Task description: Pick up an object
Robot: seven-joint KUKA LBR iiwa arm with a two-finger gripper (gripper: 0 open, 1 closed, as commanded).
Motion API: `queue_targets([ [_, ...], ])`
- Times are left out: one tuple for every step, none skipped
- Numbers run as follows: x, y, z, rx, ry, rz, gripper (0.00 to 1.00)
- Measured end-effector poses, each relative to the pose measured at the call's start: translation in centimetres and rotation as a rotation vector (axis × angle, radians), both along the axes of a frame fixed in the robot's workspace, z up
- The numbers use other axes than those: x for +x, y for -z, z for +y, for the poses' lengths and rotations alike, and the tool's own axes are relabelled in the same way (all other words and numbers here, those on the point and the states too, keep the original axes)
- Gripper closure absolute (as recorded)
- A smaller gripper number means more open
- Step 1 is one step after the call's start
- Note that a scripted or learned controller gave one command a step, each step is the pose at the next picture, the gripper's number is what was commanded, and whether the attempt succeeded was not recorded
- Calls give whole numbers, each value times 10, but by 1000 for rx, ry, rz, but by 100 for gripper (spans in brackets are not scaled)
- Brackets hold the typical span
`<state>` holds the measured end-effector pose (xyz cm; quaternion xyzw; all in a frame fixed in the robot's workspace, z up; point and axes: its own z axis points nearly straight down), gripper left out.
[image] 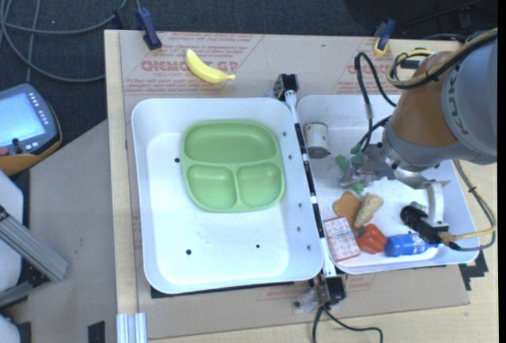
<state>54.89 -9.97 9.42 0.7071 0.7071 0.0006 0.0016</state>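
Red "GICHCO" lettering on cardboard (190, 65)

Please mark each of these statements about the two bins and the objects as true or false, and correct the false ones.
1. The green divided plate lies in the left bin. True.
2. The banana lies inside the right bin. False: it lies on the bench, above the left bin.
3. The gripper is over the right bin. True.
4. The blue object lies on the green divided plate. False: it lies in the right bin, near its lower edge.
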Motion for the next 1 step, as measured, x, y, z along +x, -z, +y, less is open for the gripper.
queue_targets([
  [9, -91, 60, 2, -2, 2, 100],
])
